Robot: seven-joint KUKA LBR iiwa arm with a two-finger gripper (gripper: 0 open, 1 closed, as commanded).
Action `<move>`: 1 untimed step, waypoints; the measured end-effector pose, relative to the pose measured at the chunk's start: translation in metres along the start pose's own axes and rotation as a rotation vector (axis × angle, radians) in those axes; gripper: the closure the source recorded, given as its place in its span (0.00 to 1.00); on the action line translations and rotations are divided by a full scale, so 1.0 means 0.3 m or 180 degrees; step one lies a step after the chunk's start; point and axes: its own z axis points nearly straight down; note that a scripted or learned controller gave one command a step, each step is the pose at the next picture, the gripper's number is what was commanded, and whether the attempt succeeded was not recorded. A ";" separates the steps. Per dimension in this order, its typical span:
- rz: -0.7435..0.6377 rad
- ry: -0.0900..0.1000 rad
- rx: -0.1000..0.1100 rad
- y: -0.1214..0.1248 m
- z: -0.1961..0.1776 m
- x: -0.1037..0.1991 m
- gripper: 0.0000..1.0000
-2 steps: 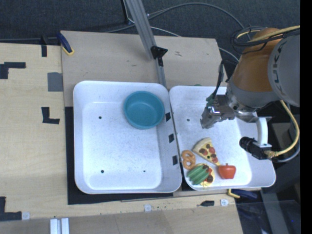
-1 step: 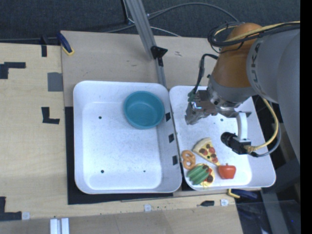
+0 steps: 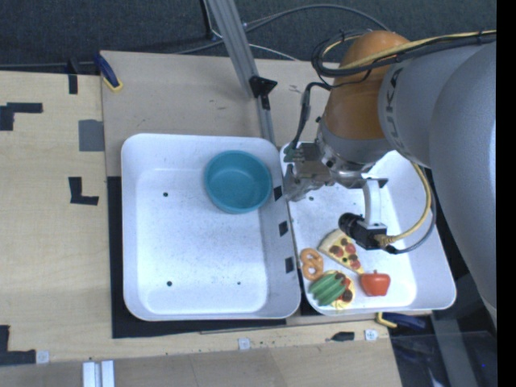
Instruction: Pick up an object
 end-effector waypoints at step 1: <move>-0.0001 -0.0001 0.0000 0.039 0.018 0.159 1.00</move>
